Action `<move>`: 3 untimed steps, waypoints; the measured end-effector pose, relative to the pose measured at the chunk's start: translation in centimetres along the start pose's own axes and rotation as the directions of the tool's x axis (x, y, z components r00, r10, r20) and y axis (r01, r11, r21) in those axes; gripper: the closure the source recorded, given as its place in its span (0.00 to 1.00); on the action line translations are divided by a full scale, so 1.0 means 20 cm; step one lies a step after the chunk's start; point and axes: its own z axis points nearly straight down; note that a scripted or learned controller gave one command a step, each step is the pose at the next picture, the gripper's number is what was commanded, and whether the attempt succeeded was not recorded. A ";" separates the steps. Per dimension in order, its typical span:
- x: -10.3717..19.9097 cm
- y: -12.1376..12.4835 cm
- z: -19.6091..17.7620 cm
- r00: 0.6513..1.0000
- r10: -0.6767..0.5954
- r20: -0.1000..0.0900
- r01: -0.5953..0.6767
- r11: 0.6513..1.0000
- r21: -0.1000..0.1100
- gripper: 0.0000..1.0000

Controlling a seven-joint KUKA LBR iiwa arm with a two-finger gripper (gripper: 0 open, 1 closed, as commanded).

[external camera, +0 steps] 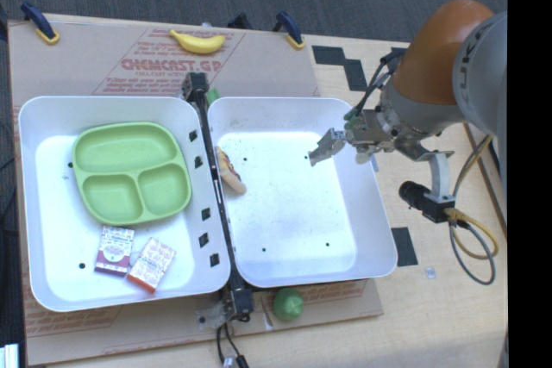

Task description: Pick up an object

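Camera view: two-finger metal gripper (321, 151) above right white bin (366, 211), near its right wall; finger state impossible to tell. Small tan, hot-dog-like food piece (229, 171) against bin's left wall, well apart to gripper's left, long axis roughly along that wall.

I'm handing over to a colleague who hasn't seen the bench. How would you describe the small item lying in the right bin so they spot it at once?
Find the right bin, the one the arm reaches over. Against its left wall, beside the black divider between the bins, lies a small hot-dog-like toy, tan with a reddish strip. It is the lone object in that bin, far from the gripper.
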 end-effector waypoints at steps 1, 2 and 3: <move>-0.16 -0.08 0.31 1.000 -0.001 0.001 0.001 1.000 0.003 0.00; -0.16 0.36 0.61 1.000 -0.001 -0.001 0.001 1.000 0.001 0.00; -0.16 0.23 0.62 1.000 -0.001 0.001 0.001 1.000 0.001 0.00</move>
